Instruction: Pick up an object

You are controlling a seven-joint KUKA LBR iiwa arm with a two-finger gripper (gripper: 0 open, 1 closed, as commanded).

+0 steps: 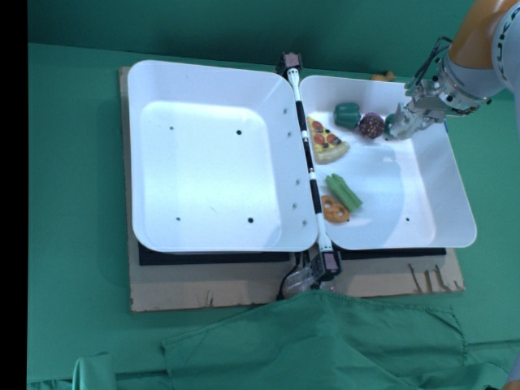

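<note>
The right bin [443, 210] holds several toy foods. A green pepper [347, 115] and a dark red round piece [372, 125] lie near its far edge. A pizza slice [325, 140] rests by the divider, with a green pod [344, 192] and an orange pretzel [334, 210] nearer the front. My gripper [400, 127] is low over the bin's far right part, just right of the dark red piece. A small dark green object [391, 123] sits right against the gripper's tip, partly hidden by it.
The left bin [162, 88] lies beside the right one, with a black-and-white rail [307, 149] between them. A small orange object [383, 76] sits on the bench beyond the right bin. Green cloth [325, 340] bunches at the front.
</note>
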